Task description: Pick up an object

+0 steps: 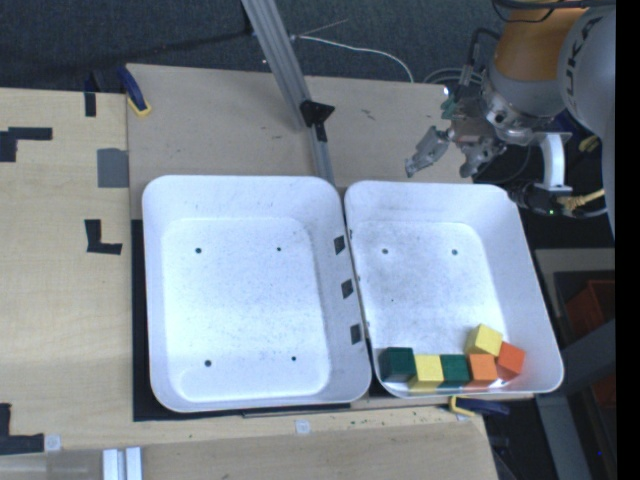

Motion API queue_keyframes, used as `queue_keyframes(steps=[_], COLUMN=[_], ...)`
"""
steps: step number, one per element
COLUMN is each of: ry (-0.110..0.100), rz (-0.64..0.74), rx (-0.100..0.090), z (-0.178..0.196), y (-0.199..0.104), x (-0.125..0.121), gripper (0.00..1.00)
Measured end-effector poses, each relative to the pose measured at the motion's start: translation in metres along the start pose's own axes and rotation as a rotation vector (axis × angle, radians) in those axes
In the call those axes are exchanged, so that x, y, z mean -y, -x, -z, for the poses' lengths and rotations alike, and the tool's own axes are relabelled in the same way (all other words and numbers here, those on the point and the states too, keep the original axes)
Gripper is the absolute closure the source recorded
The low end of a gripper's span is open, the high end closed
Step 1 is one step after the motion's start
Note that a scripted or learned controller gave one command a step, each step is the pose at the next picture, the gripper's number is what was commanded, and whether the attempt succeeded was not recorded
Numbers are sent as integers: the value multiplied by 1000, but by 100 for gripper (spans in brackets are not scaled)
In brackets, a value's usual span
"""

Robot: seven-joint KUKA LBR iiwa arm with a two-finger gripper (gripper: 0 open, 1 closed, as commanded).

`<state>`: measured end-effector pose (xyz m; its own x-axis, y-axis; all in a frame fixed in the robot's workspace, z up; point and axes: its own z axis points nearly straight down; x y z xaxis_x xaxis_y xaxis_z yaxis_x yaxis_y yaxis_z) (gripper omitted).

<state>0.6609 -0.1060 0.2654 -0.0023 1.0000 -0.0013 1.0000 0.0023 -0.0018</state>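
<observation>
Pale wooden bench (230,118): we see small coloured cubes (455,363) clustered in the right shallow white plastic bin's (530,258) near corner, while beyond its far rim the two-finger gripper (450,158) hangs spread, empty; single out an edge cube.

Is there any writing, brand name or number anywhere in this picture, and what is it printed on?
"UK": dark letters on the grey arm at the right edge, cut off by the frame, so the full word cannot be read.
No text shows on the two bins, the blocks or the bench.
The black marks on the wooden surface at left are tape pieces, not letters.
</observation>
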Motion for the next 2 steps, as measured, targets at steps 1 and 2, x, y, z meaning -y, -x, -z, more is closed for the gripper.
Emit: queue_keyframes(steps=[1,2], ry=[-6,-8], rz=[-5,-4], rx=[1,-1], z=[-64,-179], y=[56,90], x=[-19,28], gripper=[0,0])
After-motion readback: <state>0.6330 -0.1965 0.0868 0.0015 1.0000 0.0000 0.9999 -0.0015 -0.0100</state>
